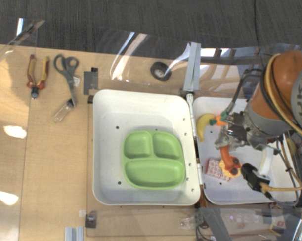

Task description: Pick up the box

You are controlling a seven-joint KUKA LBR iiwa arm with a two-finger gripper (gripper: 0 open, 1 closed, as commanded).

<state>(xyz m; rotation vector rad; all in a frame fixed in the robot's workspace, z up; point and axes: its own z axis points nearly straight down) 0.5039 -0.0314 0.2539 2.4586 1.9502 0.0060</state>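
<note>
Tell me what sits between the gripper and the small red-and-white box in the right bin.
An orange toy lies against the small red-and-white box, overlapping its upper right edge, on the side facing the gripper above. The box's left part is uncovered. A yellow banana sits farther up the right white bin, clear of the box.
</note>
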